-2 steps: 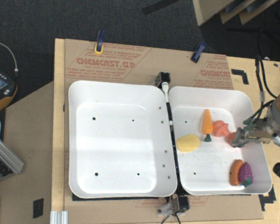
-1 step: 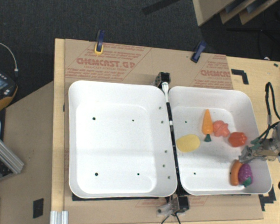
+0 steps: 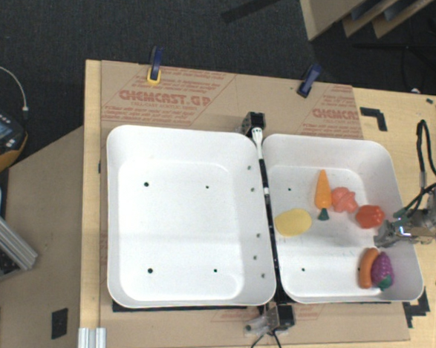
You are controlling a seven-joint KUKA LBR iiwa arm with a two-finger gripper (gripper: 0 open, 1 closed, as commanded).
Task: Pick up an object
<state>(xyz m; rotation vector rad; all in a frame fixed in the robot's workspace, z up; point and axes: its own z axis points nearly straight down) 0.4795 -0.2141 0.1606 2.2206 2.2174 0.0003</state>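
Overhead, the brown cardboard sheet (image 3: 231,96) covering the desk carries red printed lettering that reads "CHEMCAST G.P" near its far left, with part of the same wording repeated, cut off, near its far right. Two blue spring clamps (image 3: 156,62) pin the sheet's far edge. On the sheet sit two shallow white plastic bins side by side: the left white bin (image 3: 127,200) shows small dark dots on its floor, and the right white bin (image 3: 300,279) holds all the toy food. Taking the right bin as the landmark, an orange toy carrot with a green top (image 3: 322,190) lies near its centre, tip pointing to the far side; a pink lumpy toy (image 3: 343,199) touches the carrot's right side; a red round toy tomato (image 3: 370,216) sits just right of the pink one. A pale yellow oval toy (image 3: 293,222) rests at the bin's left, close to the divider between the bins. An orange and purple toy piece (image 3: 376,269) lies in the bin's near right corner. The metal gripper (image 3: 389,232) reaches over the bin's right rim, between the tomato and the orange and purple piece; I cannot tell how far it is open, and nothing is visibly held.
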